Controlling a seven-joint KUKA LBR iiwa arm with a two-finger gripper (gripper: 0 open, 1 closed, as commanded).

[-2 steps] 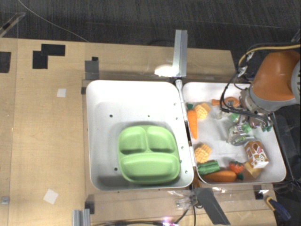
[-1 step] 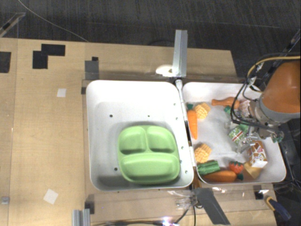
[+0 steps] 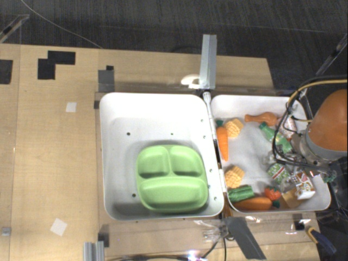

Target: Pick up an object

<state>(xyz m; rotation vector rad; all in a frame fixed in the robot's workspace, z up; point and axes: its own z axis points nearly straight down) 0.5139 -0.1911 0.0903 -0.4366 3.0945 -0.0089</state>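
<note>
Orange-banded arm (image 3: 331, 126) hangs over the right bin (image 3: 247, 103) at the frame's right edge; whether its claw (image 3: 293, 170) is open or closed cannot be told. Toy foods lie below: carrot (image 3: 222, 142), corn (image 3: 234, 175), drumstick (image 3: 261, 118). Green tray (image 3: 172, 178) fills the left bin (image 3: 136, 110).

You are looking at a robotics lab test cell: a plywood bench (image 3: 49, 162) on dark carpet (image 3: 136, 10), two white bins (image 3: 109, 145) fixed by aluminium brackets (image 3: 208, 58), toy food (image 3: 235, 175) as pick objects, loose cabling (image 3: 285, 140) on the arm (image 3: 329, 126).
</note>
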